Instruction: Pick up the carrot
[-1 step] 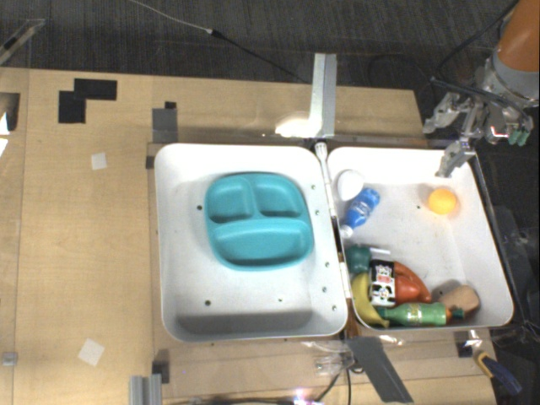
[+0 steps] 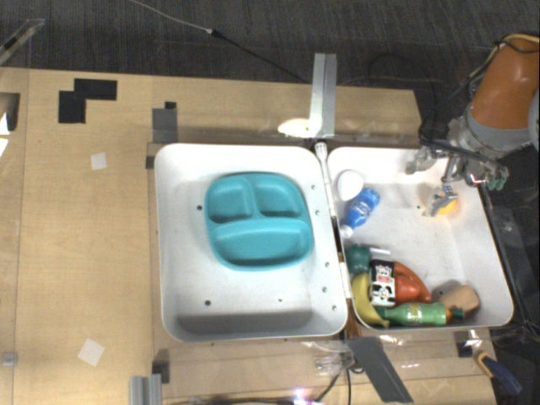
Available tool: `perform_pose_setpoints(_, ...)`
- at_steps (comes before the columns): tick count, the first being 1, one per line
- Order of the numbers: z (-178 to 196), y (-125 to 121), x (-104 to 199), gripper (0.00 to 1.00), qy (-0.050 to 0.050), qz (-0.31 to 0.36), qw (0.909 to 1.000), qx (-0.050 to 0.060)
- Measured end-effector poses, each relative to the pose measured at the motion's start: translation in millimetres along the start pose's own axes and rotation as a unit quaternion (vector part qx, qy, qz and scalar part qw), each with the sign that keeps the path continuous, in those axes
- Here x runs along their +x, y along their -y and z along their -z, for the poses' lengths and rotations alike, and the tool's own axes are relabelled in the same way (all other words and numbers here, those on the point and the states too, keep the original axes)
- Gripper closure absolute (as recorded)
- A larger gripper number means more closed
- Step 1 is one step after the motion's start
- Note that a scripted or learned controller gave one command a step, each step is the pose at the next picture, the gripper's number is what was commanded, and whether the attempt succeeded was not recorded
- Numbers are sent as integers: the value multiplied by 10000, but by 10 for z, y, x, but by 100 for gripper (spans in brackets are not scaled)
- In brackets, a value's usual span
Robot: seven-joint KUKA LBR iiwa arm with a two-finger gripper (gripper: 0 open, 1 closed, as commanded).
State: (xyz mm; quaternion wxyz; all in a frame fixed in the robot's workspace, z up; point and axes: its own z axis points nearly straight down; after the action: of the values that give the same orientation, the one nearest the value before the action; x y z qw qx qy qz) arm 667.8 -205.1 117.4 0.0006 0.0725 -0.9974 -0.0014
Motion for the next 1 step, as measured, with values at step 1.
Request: perform_pose_setpoints(1, -290, -1094, 217, 0, 68, -695, 9976, 8)
